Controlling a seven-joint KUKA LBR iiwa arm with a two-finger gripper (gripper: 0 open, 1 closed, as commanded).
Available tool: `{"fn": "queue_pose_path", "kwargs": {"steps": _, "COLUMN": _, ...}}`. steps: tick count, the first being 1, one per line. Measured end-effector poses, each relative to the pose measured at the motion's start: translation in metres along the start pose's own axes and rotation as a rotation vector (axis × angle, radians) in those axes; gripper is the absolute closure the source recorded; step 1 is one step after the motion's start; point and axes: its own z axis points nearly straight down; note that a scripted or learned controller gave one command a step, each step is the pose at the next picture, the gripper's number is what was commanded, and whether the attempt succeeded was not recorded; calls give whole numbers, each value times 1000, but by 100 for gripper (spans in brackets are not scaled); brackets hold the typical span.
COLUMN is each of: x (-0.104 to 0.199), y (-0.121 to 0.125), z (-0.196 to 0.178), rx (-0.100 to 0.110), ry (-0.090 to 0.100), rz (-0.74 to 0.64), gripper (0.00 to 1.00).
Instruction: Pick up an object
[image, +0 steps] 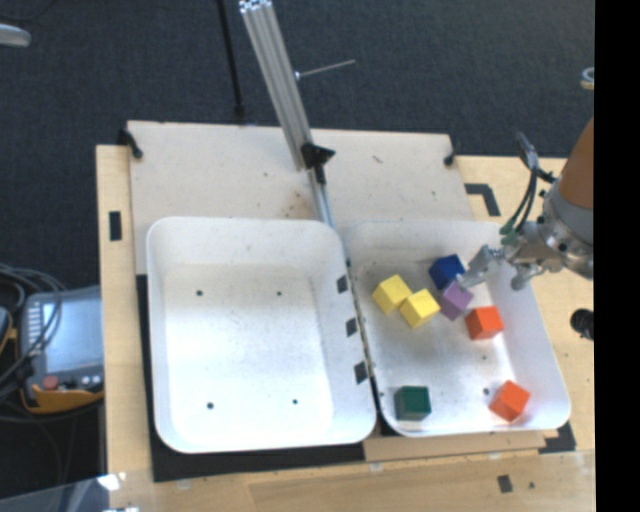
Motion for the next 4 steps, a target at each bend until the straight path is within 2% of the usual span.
{"fn": "queue_pose_path", "kwargs": {"steps": 1, "x": 0, "y": 0, "z": 0, "rx": -1, "ry": 0, "rz": 1, "gripper": 0}}
{"fn": "queue_pose_path", "kwargs": {"steps": 2, "x": -8, "y": 6, "z": 47, "rx": 4, "ry": -3, "rz": 5, "gripper": 0}}
{"fn": "queue_pose_path", "kwargs": {"steps": 3, "x": -10, "y": -2, "z": 92, "rx": 5, "ry": -2, "rz": 6, "gripper": 0}}
{"fn": "queue_pose_path", "kwargs": {"steps": 4, "x": -19, "y": -1, "z": 125, "rx": -16, "ry": -9, "rz": 2, "gripper": 0}}
